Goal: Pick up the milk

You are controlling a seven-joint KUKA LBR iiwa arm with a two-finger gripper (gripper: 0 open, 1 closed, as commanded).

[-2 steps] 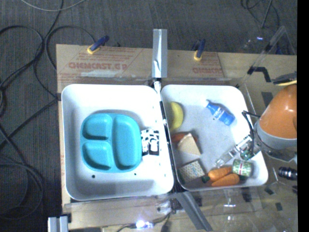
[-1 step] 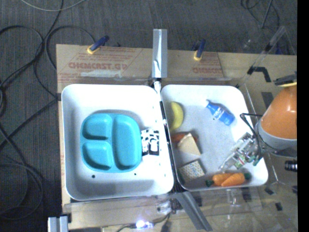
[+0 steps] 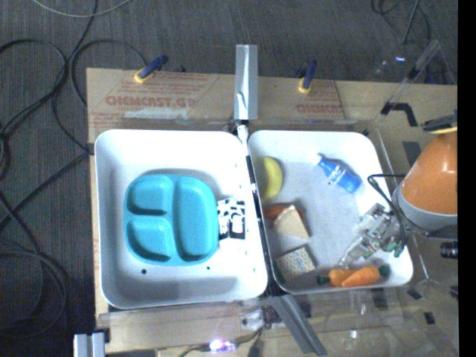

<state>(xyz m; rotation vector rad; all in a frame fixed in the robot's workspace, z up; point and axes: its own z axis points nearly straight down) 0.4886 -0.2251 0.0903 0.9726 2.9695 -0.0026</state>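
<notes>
Black-and-white patterned milk carton (image 3: 231, 218) lies well left of the jaws, in the other bin beside the blue tray (image 3: 172, 217); jaw state indeterminable.

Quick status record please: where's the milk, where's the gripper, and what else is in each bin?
milk: black-and-white carton, left bin, beside blue tray, near the divider
gripper: over right bin, apart from the milk
right bin items: yellow fruit, blue bottle, bread slice, cracker, carrot
task state: milk not yet picked
</notes>
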